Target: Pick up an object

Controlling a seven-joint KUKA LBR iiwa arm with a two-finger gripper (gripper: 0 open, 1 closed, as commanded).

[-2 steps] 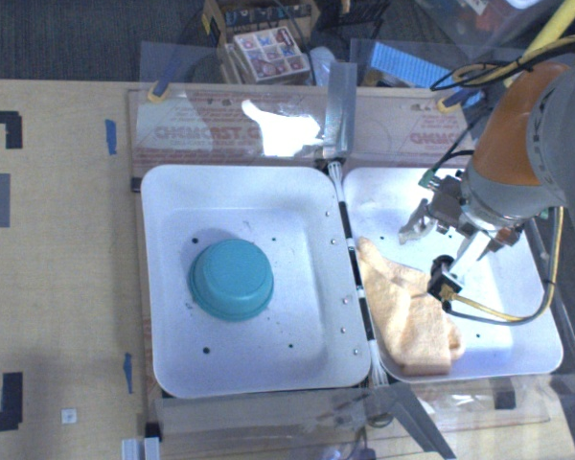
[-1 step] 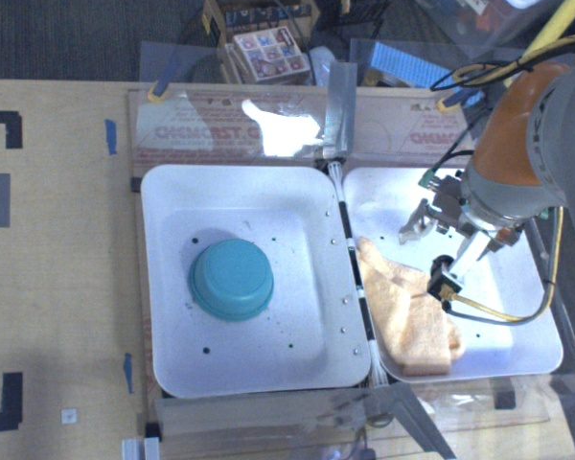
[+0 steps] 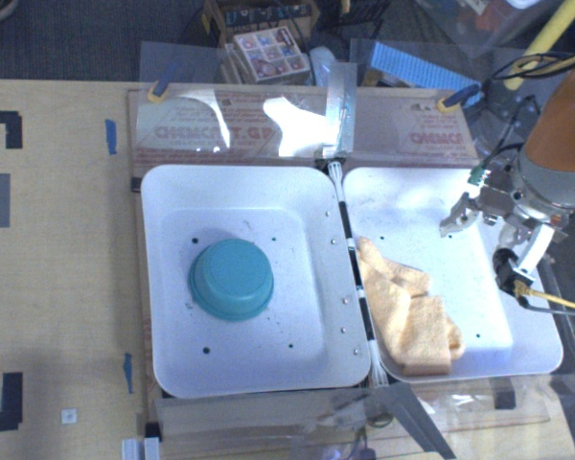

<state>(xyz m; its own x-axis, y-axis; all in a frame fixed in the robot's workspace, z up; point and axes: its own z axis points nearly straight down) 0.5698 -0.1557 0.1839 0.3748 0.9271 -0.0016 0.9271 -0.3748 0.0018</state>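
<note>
An upturned teal bowl (image 3: 232,278) rests on the floor of the left bin (image 3: 163,199). A crumpled tan cloth (image 3: 407,307) lies against the left wall of the right bin (image 3: 537,348), towards its front. My gripper (image 3: 491,240) hangs over the right bin's far right part, to the right of and behind the cloth and apart from it. Its fingers (image 3: 455,218) are spread, it is open, and only bare bin floor shows between them.
A divider ridge (image 3: 350,257) separates the two bins. Clear plastic panels (image 3: 268,127) stand behind both bins. A yellow cable (image 3: 556,300) trails from the wrist over the right rim. Boxes and clutter sit on the floor beyond the bench.
</note>
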